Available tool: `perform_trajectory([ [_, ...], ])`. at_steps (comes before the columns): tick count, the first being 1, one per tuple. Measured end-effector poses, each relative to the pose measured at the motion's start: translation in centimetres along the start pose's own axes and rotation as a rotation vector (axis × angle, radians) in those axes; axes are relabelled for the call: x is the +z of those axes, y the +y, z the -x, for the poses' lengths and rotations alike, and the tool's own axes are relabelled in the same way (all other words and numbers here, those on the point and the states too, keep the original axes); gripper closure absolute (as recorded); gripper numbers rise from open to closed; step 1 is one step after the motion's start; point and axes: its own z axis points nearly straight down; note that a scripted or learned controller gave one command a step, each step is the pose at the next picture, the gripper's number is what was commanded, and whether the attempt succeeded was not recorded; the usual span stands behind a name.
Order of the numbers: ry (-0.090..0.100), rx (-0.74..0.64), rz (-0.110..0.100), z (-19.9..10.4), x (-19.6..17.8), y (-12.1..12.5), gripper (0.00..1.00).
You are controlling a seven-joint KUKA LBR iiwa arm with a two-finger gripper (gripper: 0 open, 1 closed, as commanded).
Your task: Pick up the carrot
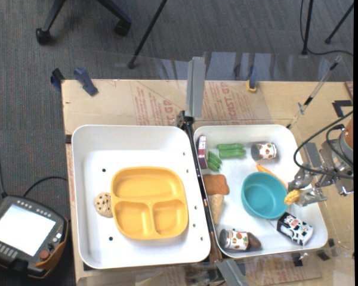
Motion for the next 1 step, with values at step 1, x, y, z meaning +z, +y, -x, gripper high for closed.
perform_trajectory([
  [1, 0.002, -0.205, 0.005, 0.68, 11.64, 1.22, 1.00],
])
